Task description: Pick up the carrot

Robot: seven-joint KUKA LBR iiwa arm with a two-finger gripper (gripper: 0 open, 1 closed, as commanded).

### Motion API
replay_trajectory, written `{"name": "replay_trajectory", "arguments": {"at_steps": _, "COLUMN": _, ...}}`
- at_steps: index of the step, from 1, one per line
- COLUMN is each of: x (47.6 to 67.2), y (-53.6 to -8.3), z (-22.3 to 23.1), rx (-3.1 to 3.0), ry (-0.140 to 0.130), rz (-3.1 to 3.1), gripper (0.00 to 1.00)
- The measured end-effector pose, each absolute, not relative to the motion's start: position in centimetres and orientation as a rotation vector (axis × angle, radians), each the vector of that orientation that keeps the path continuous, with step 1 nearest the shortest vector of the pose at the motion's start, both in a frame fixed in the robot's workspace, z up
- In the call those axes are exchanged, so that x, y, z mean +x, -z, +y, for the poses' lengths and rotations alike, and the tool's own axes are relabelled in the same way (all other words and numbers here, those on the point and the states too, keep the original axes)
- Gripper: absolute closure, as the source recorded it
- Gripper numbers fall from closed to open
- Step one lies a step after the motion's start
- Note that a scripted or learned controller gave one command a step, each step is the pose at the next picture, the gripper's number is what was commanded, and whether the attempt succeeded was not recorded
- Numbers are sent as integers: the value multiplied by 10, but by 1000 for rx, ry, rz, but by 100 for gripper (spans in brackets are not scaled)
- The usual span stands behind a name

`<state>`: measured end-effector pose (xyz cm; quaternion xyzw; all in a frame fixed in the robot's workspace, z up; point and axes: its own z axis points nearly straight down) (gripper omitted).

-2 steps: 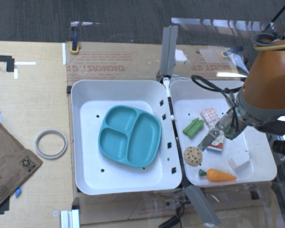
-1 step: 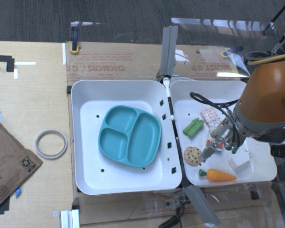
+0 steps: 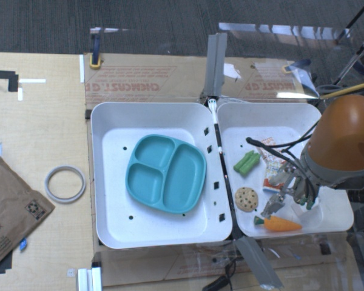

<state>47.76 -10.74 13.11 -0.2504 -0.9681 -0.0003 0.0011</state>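
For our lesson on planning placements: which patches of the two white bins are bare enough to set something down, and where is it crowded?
Left white bin: bare floor rings the teal divided plate, widest along its left wall. Right white bin: bare strip along the far wall. Its near half is crowded: green toy vegetable, round speckled cookie, orange carrot, gripper.

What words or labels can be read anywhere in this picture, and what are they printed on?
"CHEMCNST. GF", upside down and partly cut off, in red on the cardboard sheet behind the bins.
"BOX", on the brown cardboard box at the left; its other print and square code are too small to read.
The packet in the right bin: print too blurred.
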Motion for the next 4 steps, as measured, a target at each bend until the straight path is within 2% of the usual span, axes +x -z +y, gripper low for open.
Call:
{"name": "replay_trajectory", "arguments": {"at_steps": 1, "x": 479, "y": -139, "z": -107, "rx": -791, "ry": 2, "rz": -3039, "gripper": 100}}
{"name": "replay_trajectory", "arguments": {"at_steps": 2, "x": 479, "y": -139, "z": -107, "rx": -790, "ry": 2, "rz": -3039, "gripper": 0}}
{"name": "replay_trajectory", "arguments": {"at_steps": 3, "x": 479, "y": -105, "z": -119, "rx": -499, "ry": 1, "rz": -3105, "gripper": 0}}
{"name": "replay_trajectory", "arguments": {"at_steps": 4, "x": 478, "y": -138, "z": -117, "rx": -1400, "ry": -1, "rz": -2812, "gripper": 0}}
